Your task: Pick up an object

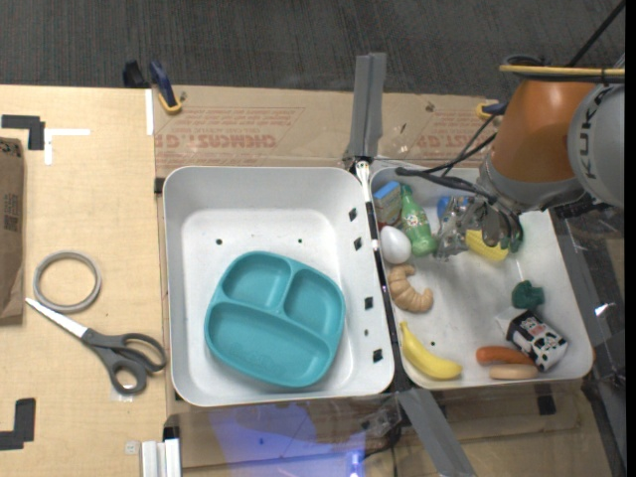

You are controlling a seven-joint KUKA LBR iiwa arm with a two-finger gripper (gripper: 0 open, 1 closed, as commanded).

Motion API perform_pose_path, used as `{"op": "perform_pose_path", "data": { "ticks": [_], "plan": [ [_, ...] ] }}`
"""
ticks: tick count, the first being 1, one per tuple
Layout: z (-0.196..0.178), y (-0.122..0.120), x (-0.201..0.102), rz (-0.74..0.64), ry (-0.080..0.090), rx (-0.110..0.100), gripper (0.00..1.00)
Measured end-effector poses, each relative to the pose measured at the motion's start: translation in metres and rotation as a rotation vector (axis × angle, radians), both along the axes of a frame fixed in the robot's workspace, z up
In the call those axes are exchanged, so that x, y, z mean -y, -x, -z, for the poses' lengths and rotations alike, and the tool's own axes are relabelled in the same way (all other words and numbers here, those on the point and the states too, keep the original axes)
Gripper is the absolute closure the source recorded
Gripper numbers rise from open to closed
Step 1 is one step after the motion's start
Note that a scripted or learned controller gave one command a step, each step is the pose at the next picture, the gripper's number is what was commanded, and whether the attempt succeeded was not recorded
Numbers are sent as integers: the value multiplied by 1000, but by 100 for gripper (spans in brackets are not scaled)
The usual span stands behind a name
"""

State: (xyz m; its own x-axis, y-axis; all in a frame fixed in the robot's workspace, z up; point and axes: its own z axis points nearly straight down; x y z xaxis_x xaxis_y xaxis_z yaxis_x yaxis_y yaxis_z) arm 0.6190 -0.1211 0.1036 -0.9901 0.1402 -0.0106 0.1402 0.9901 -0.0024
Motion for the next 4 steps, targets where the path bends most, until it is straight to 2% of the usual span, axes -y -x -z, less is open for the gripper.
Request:
{"op": "perform_pose_path", "data": {
  "ticks": [1,2,3,4],
  "plan": [
    [12,86,-6,92,-4,-9,100],
    [12,86,-6,92,-4,-9,0],
    [-6,-13,16,317,-5,-19,0],
    [11,-4,-3,363,-5,-8,0]
  ]
}}
